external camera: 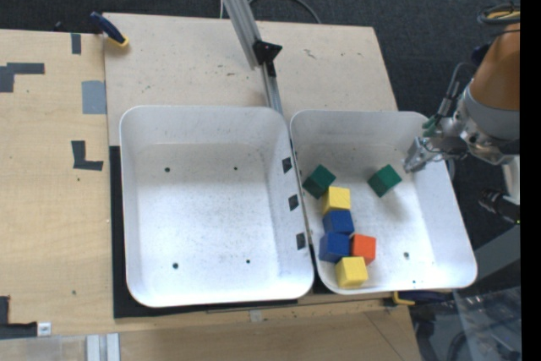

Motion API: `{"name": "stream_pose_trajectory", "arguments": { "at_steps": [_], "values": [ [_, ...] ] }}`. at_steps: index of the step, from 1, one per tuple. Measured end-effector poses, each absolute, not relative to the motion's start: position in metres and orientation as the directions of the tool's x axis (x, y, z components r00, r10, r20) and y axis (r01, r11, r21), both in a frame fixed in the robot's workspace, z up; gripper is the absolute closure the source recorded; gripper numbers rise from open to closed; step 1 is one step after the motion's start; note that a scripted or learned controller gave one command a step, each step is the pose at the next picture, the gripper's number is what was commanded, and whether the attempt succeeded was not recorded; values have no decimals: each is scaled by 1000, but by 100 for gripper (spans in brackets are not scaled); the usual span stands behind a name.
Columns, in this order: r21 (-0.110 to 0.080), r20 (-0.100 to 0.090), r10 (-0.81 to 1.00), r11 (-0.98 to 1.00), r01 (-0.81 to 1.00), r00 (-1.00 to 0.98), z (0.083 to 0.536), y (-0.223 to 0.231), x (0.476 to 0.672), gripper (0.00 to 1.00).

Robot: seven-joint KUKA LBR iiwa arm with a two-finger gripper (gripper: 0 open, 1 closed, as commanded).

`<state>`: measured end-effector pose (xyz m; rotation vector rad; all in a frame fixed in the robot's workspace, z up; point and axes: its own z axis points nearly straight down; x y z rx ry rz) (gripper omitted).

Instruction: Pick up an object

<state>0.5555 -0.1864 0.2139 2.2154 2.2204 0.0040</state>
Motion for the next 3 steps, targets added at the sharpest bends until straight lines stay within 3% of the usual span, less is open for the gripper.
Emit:
{"name": "stream_pose_trajectory", "arguments": {
  "at_steps": [1,3],
  "values": [
    [5,-2,1000,2,1000,-2,267,-186,557,100],
    [-3,1,1000,5,1000,-5,242,-88,537,100]
  ]
}}
